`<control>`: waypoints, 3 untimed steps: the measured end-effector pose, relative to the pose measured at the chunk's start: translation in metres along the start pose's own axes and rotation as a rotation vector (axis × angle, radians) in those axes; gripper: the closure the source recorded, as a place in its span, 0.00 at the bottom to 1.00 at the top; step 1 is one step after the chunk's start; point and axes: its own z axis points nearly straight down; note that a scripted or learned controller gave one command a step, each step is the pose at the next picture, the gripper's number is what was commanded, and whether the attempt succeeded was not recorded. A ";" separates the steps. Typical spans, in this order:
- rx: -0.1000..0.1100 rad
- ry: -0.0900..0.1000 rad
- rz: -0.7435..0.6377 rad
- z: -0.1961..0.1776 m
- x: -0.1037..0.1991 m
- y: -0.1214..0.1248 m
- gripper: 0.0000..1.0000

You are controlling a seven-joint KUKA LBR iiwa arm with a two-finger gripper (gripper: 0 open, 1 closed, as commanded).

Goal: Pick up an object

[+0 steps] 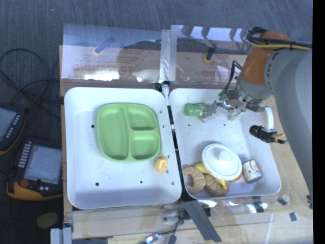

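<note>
Camera view, taken from the left: a control pendant with a grey screen lies on the dark carpet beside the worktop, with black cables looped above it. The left bin holds a green divided plate with three compartments, lying flat near the middle. A small yellow piece sits just beside the plate's lower right corner, close to the wall between the two bins. In the right bin, the green cylinder lies on its side in the far left corner, close to the dividing wall. My gripper is down in that same far part of the bin, just to the right of the cylinder. Its two metal fingers are spread apart and I have nothing between them. The left finger's tip reaches toward the cylinder's right end, though I cannot tell whether they touch. Along the near wall of the right bin, two brown bread-like rounds lie side by side. A white lidded bowl stands just behind them, with a bit of yellow showing under its left edge. A small can with a red and white label lies just to the bowl's right. My arm, with its orange band, comes in over the far right corner of that bin.
</note>
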 end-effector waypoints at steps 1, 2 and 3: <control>-0.033 -0.005 -0.126 -0.001 0.033 -0.044 0.00; 0.009 -0.004 -0.052 0.000 0.063 0.007 0.00; -0.033 -0.003 -0.187 0.000 0.067 -0.107 0.00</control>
